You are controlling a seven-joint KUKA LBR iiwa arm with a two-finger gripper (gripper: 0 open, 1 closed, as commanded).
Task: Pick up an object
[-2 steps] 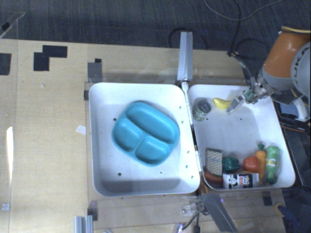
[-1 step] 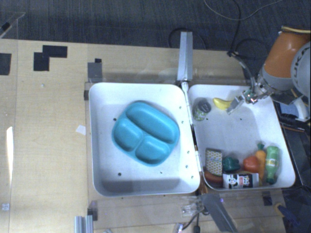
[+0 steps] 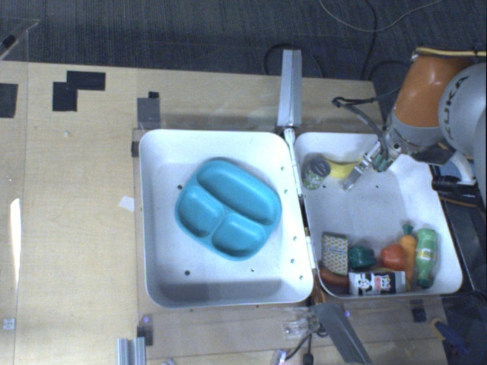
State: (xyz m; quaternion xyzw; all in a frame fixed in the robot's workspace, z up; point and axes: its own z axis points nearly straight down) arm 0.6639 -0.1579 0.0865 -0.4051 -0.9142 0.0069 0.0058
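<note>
The gripper (image 3: 356, 175) sits low in the right bin (image 3: 380, 211), near its back left corner. The finger state cannot be determined from this view. A yellow object (image 3: 340, 168), possibly a banana, lies just beside the tool tip, with a round greyish object (image 3: 314, 171) to its left. Other items are clustered along the bin's front wall: a patterned block (image 3: 335, 252), a teal piece (image 3: 361, 258), an orange item (image 3: 393, 256), a green item (image 3: 424, 255) and a black-and-white carton (image 3: 377, 283). The left bin (image 3: 160, 226) holds a blue divided tray (image 3: 228, 207).

Current step, as judged: approach or grasp attempt on the yellow object. No object is visibly secured. The next move requires closure on the object, then a vertical lift clear of the bin wall.
</note>
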